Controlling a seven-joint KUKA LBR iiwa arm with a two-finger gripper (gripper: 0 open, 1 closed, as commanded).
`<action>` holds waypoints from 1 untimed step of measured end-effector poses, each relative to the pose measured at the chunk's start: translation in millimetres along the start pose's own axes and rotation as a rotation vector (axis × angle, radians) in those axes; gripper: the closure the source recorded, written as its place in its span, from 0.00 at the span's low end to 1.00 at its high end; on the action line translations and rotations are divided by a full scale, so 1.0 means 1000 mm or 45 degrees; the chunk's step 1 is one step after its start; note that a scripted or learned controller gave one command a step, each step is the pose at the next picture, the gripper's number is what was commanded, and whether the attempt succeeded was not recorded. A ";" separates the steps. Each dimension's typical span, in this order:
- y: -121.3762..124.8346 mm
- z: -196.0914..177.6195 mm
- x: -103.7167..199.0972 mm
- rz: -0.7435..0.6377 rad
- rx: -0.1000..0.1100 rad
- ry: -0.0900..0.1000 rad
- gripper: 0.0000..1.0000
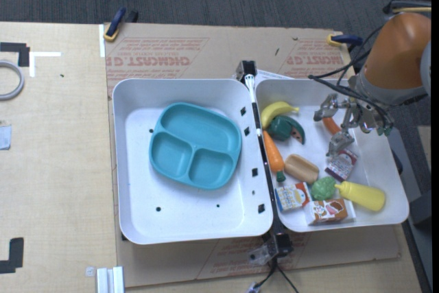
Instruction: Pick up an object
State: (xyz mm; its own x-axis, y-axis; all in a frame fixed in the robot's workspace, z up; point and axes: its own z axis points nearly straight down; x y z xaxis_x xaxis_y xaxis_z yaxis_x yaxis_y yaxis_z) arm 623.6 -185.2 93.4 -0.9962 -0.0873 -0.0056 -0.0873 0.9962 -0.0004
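Observation:
My gripper [334,125] hangs over the far right part of the right bin [394,168], its fingers spread open. A small orange piece [331,125] lies in the gap between them; I cannot tell whether they touch it. Just below the gripper lies a small white and red packet [341,165]. Further left in this bin are a yellow banana [278,110], a dark green toy [287,128], an orange carrot [274,151] and a tan bun [302,167]. Near the front sit a green broccoli [324,188], a yellow bottle [362,196] and two small cartons [293,197].
The left bin [130,182] holds a teal divided plate [195,145]. The bins' shared wall [255,141] runs between them. Cables and the orange-banded arm [401,51] come in from the right above the right bin's far corner.

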 end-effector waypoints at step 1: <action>0.000 -0.011 -0.001 0.007 0.000 -0.007 1.00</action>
State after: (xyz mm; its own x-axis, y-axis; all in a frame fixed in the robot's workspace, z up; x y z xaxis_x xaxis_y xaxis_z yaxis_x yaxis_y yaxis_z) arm 624.8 -185.3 104.0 -0.9966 -0.0817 -0.0112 -0.0817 0.9967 -0.0002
